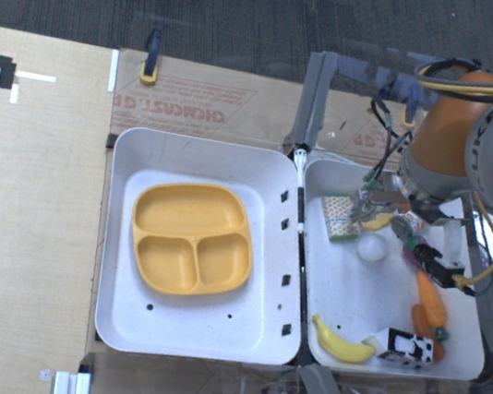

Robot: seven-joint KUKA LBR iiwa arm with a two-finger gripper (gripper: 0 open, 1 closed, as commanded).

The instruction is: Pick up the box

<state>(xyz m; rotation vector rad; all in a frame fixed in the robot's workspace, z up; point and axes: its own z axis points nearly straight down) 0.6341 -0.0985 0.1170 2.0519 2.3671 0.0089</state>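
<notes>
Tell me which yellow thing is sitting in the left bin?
The yellow three-compartment plastic plate. The curved yellow toy banana lies in the right white bin, near its front edge.

Fixed cam above bench, looking down at slant on both bins (112, 216).

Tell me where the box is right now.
The box lies in the right bin, near its far left corner, beside the white ball, under the gripper.
</notes>
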